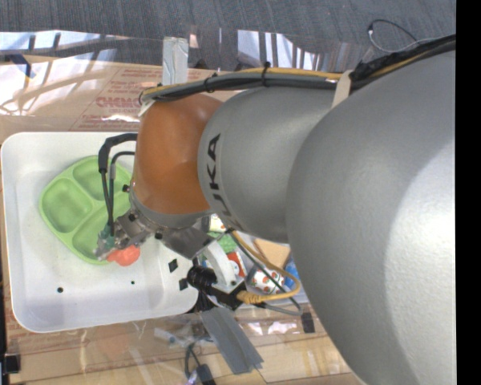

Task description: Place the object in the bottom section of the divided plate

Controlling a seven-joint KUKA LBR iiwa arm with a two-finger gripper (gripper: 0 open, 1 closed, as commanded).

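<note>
A light green divided plate (74, 203) lies in the left white bin (32, 295). My arm reaches over it from the right, its orange band covering the plate's right side. My gripper (116, 245) hangs at the plate's lower right rim. A small orange-red object (127, 255) shows right at the gripper's tip, just off the plate's lower edge; whether it sits between the fingers is unclear.
The arm's grey body hides most of the right bin; several small colourful items (260, 275) show under it. A brown cardboard sheet (72, 95) lies behind the bins. Tape and cables (224, 339) sit at the front edge.
</note>
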